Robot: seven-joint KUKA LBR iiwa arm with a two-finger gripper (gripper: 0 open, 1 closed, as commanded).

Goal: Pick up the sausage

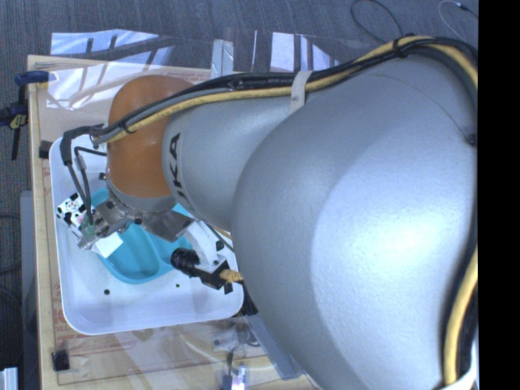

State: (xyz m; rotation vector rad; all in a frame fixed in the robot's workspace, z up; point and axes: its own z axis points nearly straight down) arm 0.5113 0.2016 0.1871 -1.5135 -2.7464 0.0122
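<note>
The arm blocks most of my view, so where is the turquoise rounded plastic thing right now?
In the camera view, the turquoise rounded plastic thing lies in the left shallow white bin, just below the arm's orange band.

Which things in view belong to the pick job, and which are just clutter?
Job:
- gripper, low in the left white bin
- grey arm

Lying about:
- blue plastic thing, in that bin beside the gripper
- blue clamp, far left, outside the bin
</note>
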